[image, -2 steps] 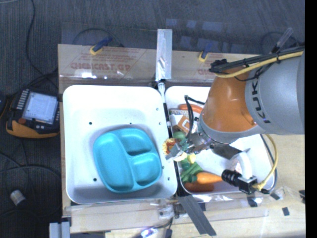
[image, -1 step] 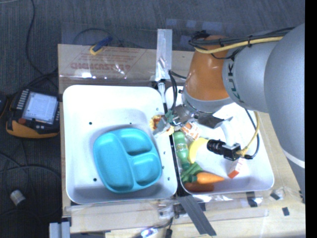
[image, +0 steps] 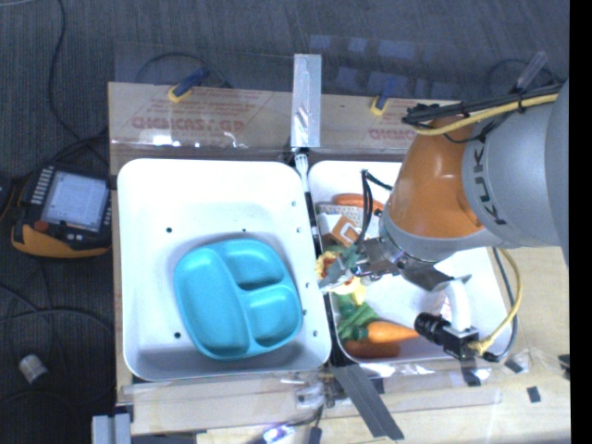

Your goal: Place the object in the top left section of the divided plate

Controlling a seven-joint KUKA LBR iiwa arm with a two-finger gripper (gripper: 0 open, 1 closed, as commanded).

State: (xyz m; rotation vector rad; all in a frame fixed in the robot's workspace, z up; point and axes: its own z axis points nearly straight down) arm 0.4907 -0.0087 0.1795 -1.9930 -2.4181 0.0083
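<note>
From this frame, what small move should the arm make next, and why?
Probably a short descent onto the toys. The gripper sits over the right bin's left side, above the pile with the carrot, and nothing shows between its fingers, while the blue divided plate lies bare in the left bin.

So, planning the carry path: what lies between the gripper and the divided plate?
In the camera view, the bins' adjoining walls lie between the gripper and the divided plate, then bare left-bin floor.

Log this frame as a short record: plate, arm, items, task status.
plate: blue divided plate in the left bin, nothing on it
arm: reaches over the right bin, end effector low at that bin's left side
items: carrot and other toy foods in right bin
task status: top left section of plate not yet filled
</note>
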